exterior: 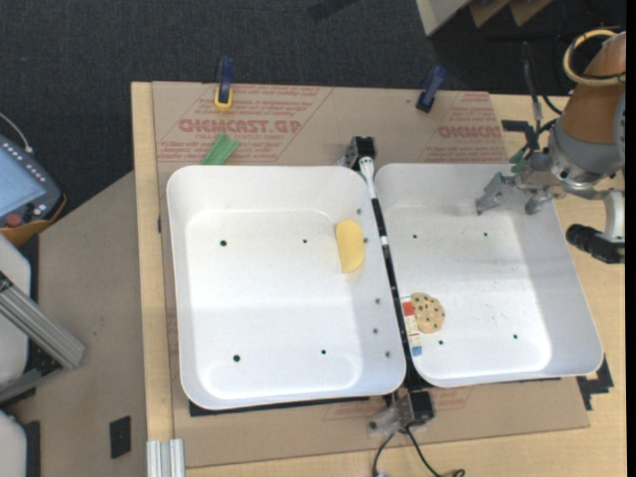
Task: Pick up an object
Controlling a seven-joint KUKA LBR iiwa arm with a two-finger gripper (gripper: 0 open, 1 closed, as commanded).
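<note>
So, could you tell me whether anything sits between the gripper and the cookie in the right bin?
Nothing visible does. The gripper is over the right bin's far end, and the cookie lies near its left wall; bare white floor separates them.

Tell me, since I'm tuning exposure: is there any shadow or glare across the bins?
Camera view: a soft shadow darkens the upper half of the left bin; its lower half is brighter. The right bin is evenly lit, no harsh glare. The end effector looks slightly blurred.
</note>
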